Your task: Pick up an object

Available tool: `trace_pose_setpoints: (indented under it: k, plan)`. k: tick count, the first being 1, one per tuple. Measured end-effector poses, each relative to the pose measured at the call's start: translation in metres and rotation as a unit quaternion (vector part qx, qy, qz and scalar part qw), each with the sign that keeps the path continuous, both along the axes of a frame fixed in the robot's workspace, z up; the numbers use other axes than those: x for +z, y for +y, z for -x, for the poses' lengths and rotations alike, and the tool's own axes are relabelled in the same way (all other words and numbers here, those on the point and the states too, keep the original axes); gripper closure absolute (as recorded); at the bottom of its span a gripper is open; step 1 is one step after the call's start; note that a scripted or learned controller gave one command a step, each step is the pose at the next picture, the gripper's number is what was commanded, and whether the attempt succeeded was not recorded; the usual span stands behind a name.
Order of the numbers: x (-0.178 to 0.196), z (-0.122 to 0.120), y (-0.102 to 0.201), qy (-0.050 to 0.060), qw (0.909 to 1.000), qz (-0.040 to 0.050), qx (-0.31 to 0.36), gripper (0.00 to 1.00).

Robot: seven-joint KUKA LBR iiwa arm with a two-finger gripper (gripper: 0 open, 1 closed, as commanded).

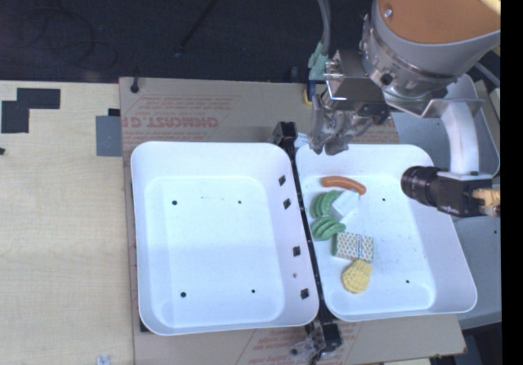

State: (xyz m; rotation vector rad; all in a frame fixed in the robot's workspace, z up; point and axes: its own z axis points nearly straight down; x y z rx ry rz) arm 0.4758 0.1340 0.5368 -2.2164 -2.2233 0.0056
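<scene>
The right bin (425, 273) holds several small items in its left half. An orange sausage-shaped piece (343, 184) lies near the back. Two green pods (324, 204) (328, 228) lie below it, close to the bin's left wall. A checkered green and white block (354, 247) sits in front of them, with a yellow ridged piece (356, 277) nearest the front. My gripper (333, 141) hangs over the back left corner of the right bin, above and behind the sausage piece, with nothing visible between its fingers.
The left bin (155, 192) stands beside the right one, joined by a black clip strip (296, 224). A black cylindrical part (433, 188) juts over the right bin's right side. Cardboard (212, 110) lies under both bins.
</scene>
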Motion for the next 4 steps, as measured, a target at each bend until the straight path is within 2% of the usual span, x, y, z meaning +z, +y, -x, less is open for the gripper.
trace_pose_setpoints:
  k: [1, 2, 3, 4]
  plan:
    - [0.0, -0.011, 0.029, 0.0, 1.0, 0.0002, 0.0, 1.0]
    - [0.0, -0.041, 0.075, 0.0, 1.0, 0.0002, 0.0, 1.0]
    - [0.0, -0.022, 0.084, 0.001, 1.0, 0.0005, -0.001, 1.0]
    - [0.01, -0.022, 0.085, 0.002, 1.0, 0.0013, 0.002, 1.0]
